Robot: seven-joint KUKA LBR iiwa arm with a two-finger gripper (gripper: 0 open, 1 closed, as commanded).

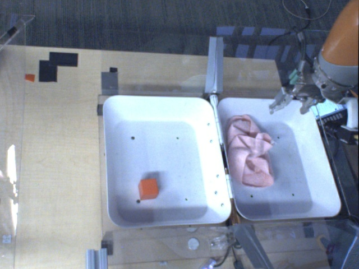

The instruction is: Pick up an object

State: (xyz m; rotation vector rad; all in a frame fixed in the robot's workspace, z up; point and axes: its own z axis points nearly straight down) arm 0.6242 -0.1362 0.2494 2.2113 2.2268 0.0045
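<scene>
single fixed camera above bench (56, 150), looking down at slant. far bench edge and dark floor run along top of frame, near edge along bottom. left bin (160, 108) sits centre frame, right bin (305, 150) centre right, both whole in view at middling range. arm (342, 38) enters from upper right corner, cropped by frame edge.

arm (342, 43) | cut off at right edge | upper links unseen
</scene>
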